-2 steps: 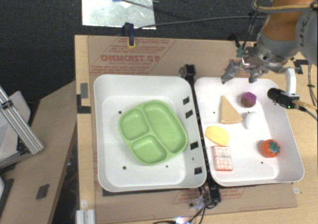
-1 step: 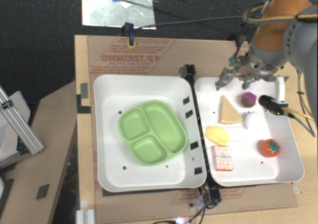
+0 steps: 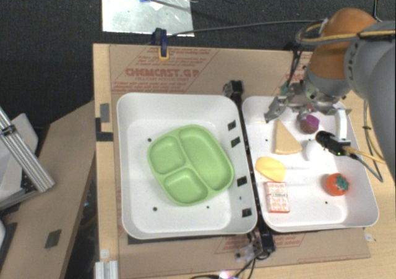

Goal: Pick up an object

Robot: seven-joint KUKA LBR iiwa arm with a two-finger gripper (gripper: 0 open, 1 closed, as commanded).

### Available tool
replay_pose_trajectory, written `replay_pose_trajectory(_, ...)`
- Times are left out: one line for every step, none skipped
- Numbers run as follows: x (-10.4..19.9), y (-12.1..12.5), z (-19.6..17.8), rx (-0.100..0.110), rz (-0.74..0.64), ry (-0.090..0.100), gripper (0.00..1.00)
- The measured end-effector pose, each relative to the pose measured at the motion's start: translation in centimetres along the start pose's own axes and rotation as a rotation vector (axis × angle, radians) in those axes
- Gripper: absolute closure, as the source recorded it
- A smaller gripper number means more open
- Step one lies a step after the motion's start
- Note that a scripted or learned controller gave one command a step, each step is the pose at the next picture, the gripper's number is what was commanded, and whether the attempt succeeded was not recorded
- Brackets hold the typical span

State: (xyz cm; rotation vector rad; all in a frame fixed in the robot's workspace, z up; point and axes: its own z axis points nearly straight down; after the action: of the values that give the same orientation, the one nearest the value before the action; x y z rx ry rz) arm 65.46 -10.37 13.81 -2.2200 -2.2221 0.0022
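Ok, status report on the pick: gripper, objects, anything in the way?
Gripper low over right white bin, back end. Small purple object and tan wedge directly below. Nothing seen held. Yellow piece close by.

This is a robotics lab or test cell, not a home. A grey industrial arm (image 3: 365, 55) with an orange band reaches in from the right over a bench topped with a brown sheet (image 3: 167, 70) printed CHEMCAST GP. Two shallow white bins (image 3: 133, 210) sit side by side, joined by black clips. Black cloth (image 3: 49, 18) covers the far surroundings, a clamp (image 3: 161, 42) grips the sheet's far edge, cables trail at the right, and an aluminium frame rail (image 3: 25, 154) stands at left
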Motion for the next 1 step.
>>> replay_pose_trajectory(0.01, 0.20, -1.42, -0.006, -0.001, 0.000, 1.00)
